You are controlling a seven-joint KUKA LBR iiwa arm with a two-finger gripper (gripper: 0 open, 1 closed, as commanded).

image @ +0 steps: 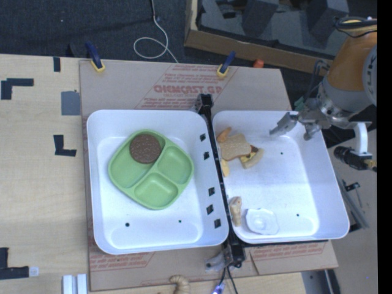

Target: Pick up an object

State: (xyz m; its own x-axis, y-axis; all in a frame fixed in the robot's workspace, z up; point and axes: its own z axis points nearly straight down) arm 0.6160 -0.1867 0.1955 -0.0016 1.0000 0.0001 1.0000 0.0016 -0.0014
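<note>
White round plastic piece [261, 220] sits nearest, right bin's [318, 182] front-left. Tan toast-like sandwich toy [236, 149] lies by the bin's left wall, long axis slanting up-left. Gripper [295, 125] hovers above the far edge, fingers apart, holding nothing.

The arm [358, 60] is a rounded body with a broad orange band above a grey wrist section, its upper edge catching pale light. Below sits a darker metal wrist block carrying the gripper [296, 126], made of 2 slim grey fingers [282, 126]. A white bracket and a black fitting sit beside the wrist
</note>
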